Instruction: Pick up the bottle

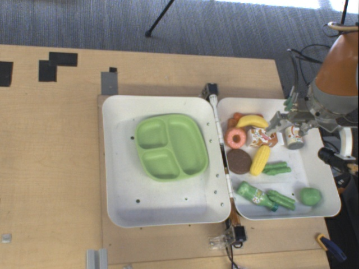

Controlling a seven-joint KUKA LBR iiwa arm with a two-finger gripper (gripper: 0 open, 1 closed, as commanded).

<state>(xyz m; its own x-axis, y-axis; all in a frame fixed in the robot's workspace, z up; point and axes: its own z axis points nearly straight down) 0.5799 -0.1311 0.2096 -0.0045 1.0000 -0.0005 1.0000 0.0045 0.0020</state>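
Reaching in from the right, the grey arm (336, 102) with its orange band (339, 66) hangs over the upper right part of the right bin (332, 208). Its gripper (289, 125) sits above the bin floor, right by a small silver can (294, 139). Whether the gripper is open or closed cannot be told from this angle, and nothing can be seen held in it.

The bottle (255, 195) is green with a pale label. It lies on its side near the front edge of the right bin, toward the bin's left corner, well apart from the gripper. A long green vegetable (284, 200) lies just beside its right end, and a round green ball (310, 195) rests further right.

Between the bottle and the gripper lie a yellow corn cob (259, 159), a brown disc (239, 161) and a green pod (276, 168). Behind those are a pink donut (235, 138), a small printed packet (259, 137) and a banana (252, 120).

The left bin (120, 206) holds a green divided plate (168, 147), lying flat near its middle. Both bins sit side by side on the wooden counter (50, 161), which carries a few black patches (56, 65) at its far left.
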